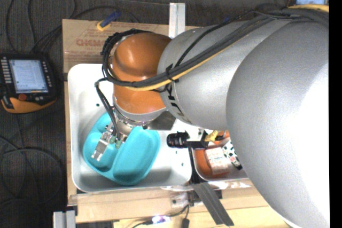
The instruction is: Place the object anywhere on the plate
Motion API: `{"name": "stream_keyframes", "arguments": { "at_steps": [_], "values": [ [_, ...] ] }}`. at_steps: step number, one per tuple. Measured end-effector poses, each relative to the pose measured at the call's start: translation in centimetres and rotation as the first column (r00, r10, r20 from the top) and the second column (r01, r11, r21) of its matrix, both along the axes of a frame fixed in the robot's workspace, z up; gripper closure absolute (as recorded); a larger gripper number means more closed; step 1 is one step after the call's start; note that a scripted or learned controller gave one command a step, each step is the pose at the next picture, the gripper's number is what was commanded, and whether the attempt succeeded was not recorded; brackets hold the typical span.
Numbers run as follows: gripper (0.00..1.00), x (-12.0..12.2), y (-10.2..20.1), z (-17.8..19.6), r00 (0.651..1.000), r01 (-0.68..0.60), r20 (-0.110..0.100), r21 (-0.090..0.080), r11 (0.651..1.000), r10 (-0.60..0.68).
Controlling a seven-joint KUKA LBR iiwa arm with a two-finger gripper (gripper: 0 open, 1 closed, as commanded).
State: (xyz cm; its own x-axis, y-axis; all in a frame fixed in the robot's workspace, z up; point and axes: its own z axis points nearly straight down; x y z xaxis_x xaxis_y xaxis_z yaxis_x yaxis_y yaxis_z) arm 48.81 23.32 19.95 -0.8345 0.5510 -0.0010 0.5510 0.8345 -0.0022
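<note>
A: What does the arm [256, 88] look like?

B: It is made of big, smooth, rounded segments in light grey, with a soft shine.

A: And above the wrist?

B: There is an orange band [136, 77], round and glossy like a ball. Black cables [160, 80] run along the grey shell and loop around the orange part.

A: And below the orange part?

B: A short silver metal flange, then the gripper [104, 146], which is metal-coloured with small dark details.
</note>
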Motion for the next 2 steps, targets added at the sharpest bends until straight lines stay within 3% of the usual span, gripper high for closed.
{"name": "stream_keyframes", "arguments": {
  "at_steps": [1, 2],
  "values": [
    [0.00, 0.49, -0.05, 2.48, 0.995, 0.097, -0.001, 0.000, 0.995, -0.097],
    [1.00, 0.52, -0.10, 3.31, 0.995, 0.097, 0.000, -0.004, 0.995, -0.097]
  ]
}}
